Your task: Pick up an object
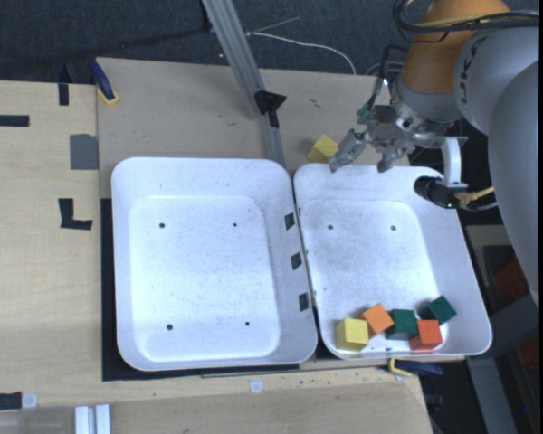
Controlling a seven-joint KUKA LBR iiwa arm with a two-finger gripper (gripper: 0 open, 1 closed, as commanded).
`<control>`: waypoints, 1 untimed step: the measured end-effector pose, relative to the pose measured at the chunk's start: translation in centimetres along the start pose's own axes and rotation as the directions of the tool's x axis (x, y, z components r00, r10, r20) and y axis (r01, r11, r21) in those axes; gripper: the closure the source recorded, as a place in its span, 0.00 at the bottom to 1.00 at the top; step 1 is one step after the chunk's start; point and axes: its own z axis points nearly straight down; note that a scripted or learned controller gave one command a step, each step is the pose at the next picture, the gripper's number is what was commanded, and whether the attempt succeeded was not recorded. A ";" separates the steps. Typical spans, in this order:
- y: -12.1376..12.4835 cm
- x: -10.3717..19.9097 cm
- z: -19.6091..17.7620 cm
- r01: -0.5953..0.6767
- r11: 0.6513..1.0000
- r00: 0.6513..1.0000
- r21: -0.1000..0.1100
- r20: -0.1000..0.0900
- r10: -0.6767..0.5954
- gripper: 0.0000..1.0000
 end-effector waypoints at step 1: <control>0.4 7.4 -2.4 0.006 1.000 1.000 -0.003 -0.004 -0.006 0.00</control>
